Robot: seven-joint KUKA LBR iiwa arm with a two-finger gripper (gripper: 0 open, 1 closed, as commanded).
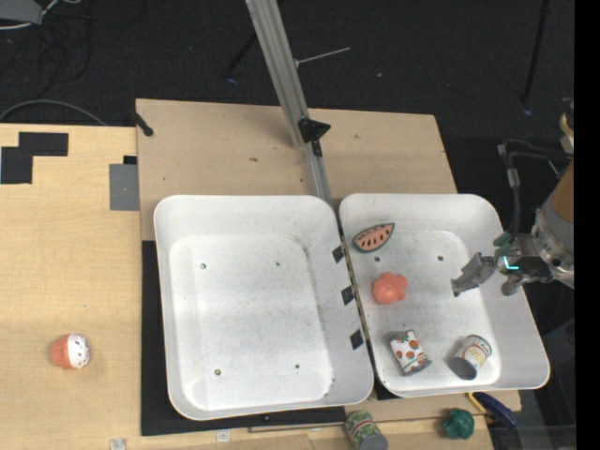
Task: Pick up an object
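Note:
The right bin holds a watermelon slice near its back left, a red-orange lump at its middle left, a small red-and-white carton at the front, and a tin can lying at the front right. My gripper hangs over the right side of this bin, to the right of the red lump and above the can. Its fingers are spread apart with nothing between them.
The left bin lies beside the right one. A metal rail slants down to the divider between the bins. A red-and-white ball rests on the bench at far left. A small can and a green object lie in front of the right bin.

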